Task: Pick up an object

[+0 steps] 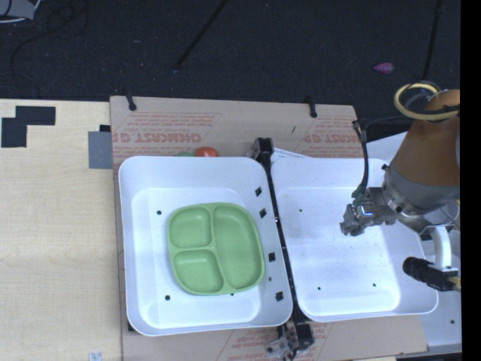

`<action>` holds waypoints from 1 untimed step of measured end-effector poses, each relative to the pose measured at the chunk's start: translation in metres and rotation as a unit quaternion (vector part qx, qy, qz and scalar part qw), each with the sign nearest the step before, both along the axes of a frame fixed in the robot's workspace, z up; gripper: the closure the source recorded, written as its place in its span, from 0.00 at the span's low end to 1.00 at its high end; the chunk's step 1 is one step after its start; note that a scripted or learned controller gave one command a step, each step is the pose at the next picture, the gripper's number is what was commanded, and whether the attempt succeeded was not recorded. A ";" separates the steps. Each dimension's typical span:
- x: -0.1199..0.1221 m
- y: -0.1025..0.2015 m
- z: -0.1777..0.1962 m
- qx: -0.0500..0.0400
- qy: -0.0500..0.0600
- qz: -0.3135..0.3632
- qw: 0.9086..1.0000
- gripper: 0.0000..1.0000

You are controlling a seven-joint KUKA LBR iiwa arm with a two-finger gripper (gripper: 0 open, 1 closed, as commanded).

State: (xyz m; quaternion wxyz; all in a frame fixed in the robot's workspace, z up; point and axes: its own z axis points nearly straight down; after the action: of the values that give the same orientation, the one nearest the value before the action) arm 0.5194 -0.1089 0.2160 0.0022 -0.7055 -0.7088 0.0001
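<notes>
A pale green plastic plate with three compartments (216, 248) lies flat near the middle of the left-hand shallow white plastic bin (143, 194), well apart from the bin's walls. It is the obvious thing to be picked up. A small red-orange round object (206, 153) is seen just beyond the far rim of that bin, on the brown cardboard sheet (225, 130) that lies under both bins on the light wooden table (52, 232).

The grey arm with its orange band (428, 156) reaches in from the right, and the metal two-finger hand (359, 218) hangs over the right-hand shallow white plastic bin (338, 277), well apart from the plate. Whether the hand is released or clenched cannot be told at this size; nothing is seen between its parts.

The step in hand is judged to be the approach. For it to be done well, the hand would have to be carried across the black divider (274, 232) between the bins, high enough that the raised rims are cleared. A flat plate offers little to be gripped from above: an outer rim or one of the raised ridges between compartments is likely the best hold, with one finger set on each side of it. The descent should be slow, since a plate pressed at its edge may tip or slide across the smooth bin floor. The lift should be judged a success only if the plate is seen rising with the hand.
</notes>
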 end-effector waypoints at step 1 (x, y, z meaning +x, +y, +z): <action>0.001 0.057 -0.008 0.000 0.000 0.000 1.000 1.00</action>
State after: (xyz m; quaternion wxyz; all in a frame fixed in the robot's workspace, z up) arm 0.5207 -0.0517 0.2079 0.0024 -0.7054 -0.7088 0.0004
